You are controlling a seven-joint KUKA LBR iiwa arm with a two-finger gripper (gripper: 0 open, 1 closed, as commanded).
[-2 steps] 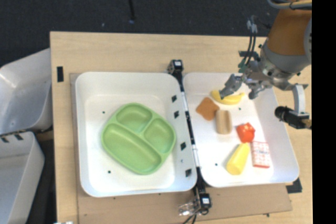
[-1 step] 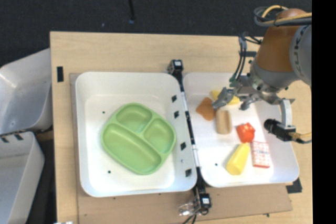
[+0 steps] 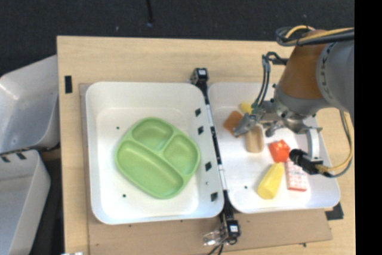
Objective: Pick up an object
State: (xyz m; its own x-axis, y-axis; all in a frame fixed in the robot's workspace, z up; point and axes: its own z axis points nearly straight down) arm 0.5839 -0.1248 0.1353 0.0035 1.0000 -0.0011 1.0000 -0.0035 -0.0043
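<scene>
hovering gripper (image 3: 253,122) over right bin (image 3: 239,197), finger state impossible to tell, tan block (image 3: 255,141) lying just below fingers, brown piece (image 3: 232,122) just left.

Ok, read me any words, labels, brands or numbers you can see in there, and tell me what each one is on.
No text can be read.
Small red and white packet in the right bin: has some print, too blurred to read.
Yellow bottle, orange block, tan cylinder: no lettering visible.
Green divided plate in the left bin: plain.
</scene>
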